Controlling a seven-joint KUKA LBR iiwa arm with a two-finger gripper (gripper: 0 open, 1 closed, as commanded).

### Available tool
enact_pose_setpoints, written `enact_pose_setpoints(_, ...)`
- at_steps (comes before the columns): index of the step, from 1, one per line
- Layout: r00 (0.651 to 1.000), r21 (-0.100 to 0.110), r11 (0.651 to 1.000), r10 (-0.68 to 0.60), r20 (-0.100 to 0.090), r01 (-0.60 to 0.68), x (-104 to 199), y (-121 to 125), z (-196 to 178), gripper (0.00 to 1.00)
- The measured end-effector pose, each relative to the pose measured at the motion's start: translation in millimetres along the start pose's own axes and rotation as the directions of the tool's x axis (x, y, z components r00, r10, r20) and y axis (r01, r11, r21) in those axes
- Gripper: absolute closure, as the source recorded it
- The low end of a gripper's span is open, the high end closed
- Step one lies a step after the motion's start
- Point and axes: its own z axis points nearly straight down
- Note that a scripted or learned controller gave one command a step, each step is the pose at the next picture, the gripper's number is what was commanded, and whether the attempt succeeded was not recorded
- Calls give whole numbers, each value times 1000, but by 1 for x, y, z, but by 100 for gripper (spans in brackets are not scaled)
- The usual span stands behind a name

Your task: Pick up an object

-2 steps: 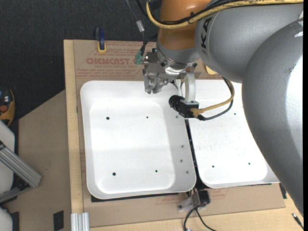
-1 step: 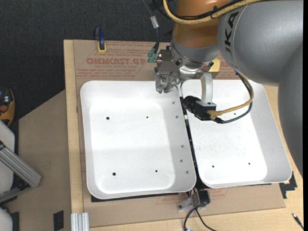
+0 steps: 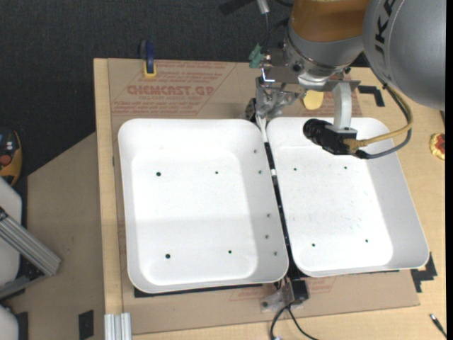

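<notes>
My gripper point(image 3: 306, 103) hangs under the grey and orange wrist, above the far edge of the right bin point(image 3: 354, 218) near the seam between the two bins. A small pale yellow object point(image 3: 313, 99) shows just under the wrist. Whether it is held or lies on the board behind the bin, I cannot tell. A black cylinder point(image 3: 328, 136) with a cable juts from the gripper over the right bin's far end.
The left bin point(image 3: 198, 204) sits beside the right one on a brown board point(image 3: 177, 87) with red lettering. A blue and yellow clamp point(image 3: 148, 57) stands at the board's far left edge. Cables and a connector point(image 3: 291, 292) lie at the near edge.
</notes>
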Motion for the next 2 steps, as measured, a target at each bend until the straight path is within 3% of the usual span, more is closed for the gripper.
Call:
enact_pose_setpoints(1, 1000, 9, 1000, -5, -1, 5, 3, -25, -4, 100)
enact_pose_setpoints(2, 1000, 17, 1000, -12, -1, 12, 88, -3, 86, 100)
